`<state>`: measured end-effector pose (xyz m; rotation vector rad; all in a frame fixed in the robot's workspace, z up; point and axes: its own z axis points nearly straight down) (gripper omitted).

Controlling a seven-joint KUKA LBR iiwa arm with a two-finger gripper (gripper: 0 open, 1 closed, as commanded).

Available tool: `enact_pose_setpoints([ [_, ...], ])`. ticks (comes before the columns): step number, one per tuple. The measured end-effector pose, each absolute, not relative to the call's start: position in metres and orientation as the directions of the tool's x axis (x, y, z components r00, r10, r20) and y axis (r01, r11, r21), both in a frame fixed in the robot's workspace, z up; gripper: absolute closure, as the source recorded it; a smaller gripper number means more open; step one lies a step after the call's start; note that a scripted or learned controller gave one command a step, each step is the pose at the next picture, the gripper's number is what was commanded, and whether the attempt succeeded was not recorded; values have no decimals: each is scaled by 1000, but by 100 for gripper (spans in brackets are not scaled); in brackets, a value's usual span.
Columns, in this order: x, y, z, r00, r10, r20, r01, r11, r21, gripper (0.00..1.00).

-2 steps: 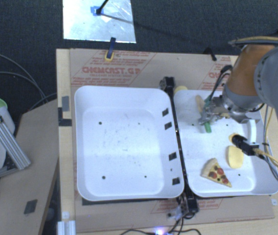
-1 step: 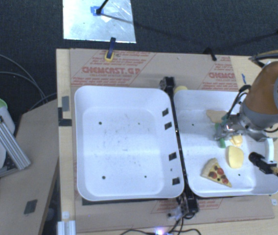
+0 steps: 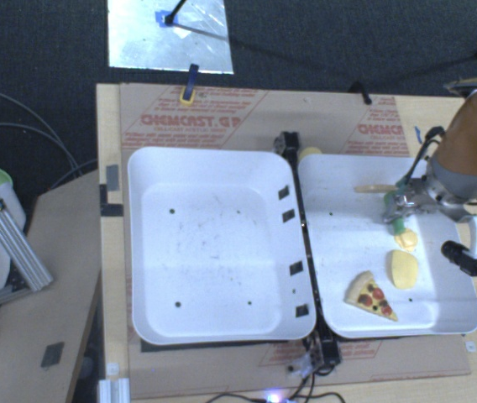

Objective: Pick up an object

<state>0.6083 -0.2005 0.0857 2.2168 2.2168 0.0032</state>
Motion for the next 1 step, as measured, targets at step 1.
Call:
enact_pose_setpoints([
  [1, 607, -198, 85, -1, 1000, -1, 1000, 1, 3, 0],
])
